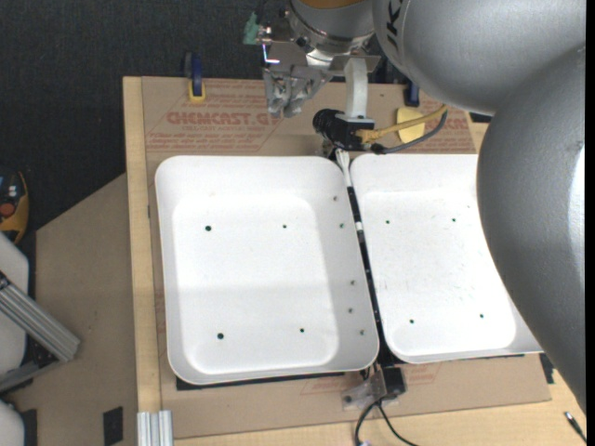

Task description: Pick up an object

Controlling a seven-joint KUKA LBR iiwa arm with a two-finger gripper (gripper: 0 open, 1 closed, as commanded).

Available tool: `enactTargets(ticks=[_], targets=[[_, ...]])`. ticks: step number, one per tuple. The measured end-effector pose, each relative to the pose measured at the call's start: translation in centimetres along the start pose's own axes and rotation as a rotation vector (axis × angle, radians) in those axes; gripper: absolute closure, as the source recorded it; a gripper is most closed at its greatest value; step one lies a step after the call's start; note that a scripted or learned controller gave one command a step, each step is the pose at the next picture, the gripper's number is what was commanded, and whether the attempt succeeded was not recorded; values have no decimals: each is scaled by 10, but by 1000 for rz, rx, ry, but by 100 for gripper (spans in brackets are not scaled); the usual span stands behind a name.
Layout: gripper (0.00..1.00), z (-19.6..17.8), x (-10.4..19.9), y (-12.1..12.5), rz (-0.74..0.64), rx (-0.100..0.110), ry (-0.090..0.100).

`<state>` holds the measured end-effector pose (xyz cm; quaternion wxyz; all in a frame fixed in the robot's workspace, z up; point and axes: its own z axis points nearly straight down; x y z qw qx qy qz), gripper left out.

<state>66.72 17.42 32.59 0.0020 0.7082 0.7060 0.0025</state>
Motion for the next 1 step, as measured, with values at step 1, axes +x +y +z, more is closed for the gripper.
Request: enactTargets(ticks=[1], targets=[[100,90,53,-4,-8,15,-1]])
